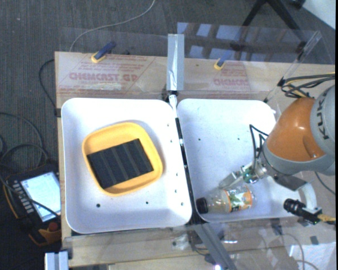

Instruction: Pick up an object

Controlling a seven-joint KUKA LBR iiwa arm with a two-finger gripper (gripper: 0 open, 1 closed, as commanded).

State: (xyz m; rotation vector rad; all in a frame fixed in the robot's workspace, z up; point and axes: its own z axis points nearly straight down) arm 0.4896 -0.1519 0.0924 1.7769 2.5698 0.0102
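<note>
A clear plastic bottle [230, 200] with an orange label and a black cap lies on its side at the front edge of the right bin [225, 125], cap pointing left. My gripper [237, 179] hangs low in that bin, just above and behind the bottle's middle, at the end of the grey arm with the orange band [290, 136]. I cannot make out whether it touches the bottle. In the left bin [73, 151] sits a yellow dish [96, 141] holding a black ridged pad [121, 162].
The arm covers the right bin's right side. A black divider [180, 139] runs between the two bins. Cables trail at the right edge, and a handheld screen [36, 193] lies on the floor to the left.
</note>
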